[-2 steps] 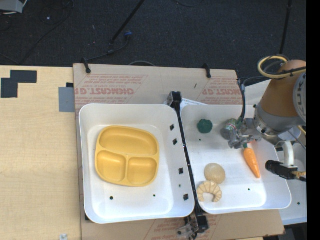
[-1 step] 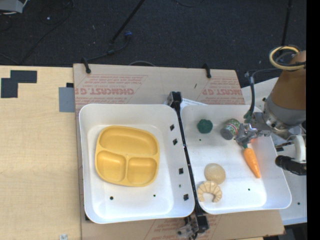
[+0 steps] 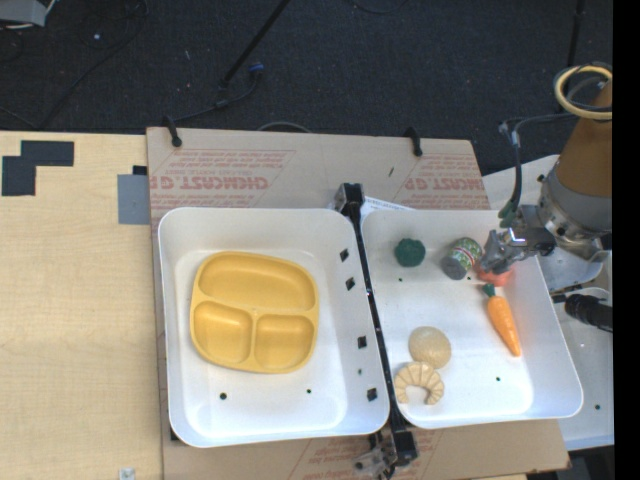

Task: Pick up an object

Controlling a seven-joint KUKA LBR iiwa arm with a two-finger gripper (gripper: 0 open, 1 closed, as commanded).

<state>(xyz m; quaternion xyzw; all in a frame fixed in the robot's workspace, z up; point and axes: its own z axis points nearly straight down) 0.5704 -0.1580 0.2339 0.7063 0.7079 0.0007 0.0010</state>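
While nothing looks lifted yet, the pick is still to do: the gripper [image 3: 497, 255] hovers at the right bin's [image 3: 545, 393] far right, finger state unclear, beside the ridged can [image 3: 461, 258]. Smooth tapered carrot [image 3: 503, 325], curved croissant [image 3: 420, 381], matte round bun [image 3: 430, 346] and small green ball [image 3: 409, 252] rest on glossy plastic.

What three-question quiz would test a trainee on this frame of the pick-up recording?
1. True or false: the yellow divided tray lies in the right bin.
2. Which item lies closest to the hand? A) croissant B) small can C) green ball
3. Fill in: the orange carrot lies near the right bin's ____ wall.

Key: 1. False; it lies in the left bin. 2. B. 3. Right.
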